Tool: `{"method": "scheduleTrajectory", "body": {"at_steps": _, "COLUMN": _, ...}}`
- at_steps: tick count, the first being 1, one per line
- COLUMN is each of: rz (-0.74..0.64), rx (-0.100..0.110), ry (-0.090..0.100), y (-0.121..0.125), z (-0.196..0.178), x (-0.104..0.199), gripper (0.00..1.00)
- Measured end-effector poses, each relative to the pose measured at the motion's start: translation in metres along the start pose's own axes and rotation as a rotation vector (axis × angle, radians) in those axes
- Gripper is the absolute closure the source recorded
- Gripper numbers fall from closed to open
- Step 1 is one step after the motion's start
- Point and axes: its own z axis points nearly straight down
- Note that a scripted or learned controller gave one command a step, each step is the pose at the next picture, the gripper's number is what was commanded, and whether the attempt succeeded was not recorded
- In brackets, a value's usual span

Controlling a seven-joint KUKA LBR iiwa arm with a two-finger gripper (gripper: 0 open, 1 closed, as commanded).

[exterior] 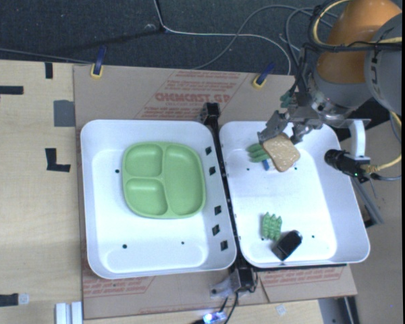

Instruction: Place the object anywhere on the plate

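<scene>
A flat cardboard sheet point(189, 93) printed in red lies under two shallow white bins with rounded corners. The left bin point(101, 248) has smooth glossy walls, and in it sits a pale green plate point(164, 179), a rounded square moulded into three compartments. Black clips run down the seam between the bins. In the right bin point(337, 241), near the front, lie a small ridged green piece point(271, 225) and, just beside it, a dark, smooth, rounded block point(287, 244). Toward the back of that bin a tan, speckled, bread-like slab point(281, 152) hangs tilted, clamped between the fingers of the gripper point(284, 136), with a green piece point(258, 152) just to its left. The slab is well apart from the plate.
</scene>
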Motion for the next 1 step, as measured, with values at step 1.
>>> {"method": "scheduleTrajectory", "body": {"at_steps": 1, "rz": 0.003, "rx": 0.001, "ry": -0.001, "y": 0.0163, "z": 0.0003, "x": 0.0439, "gripper": 1.00}}
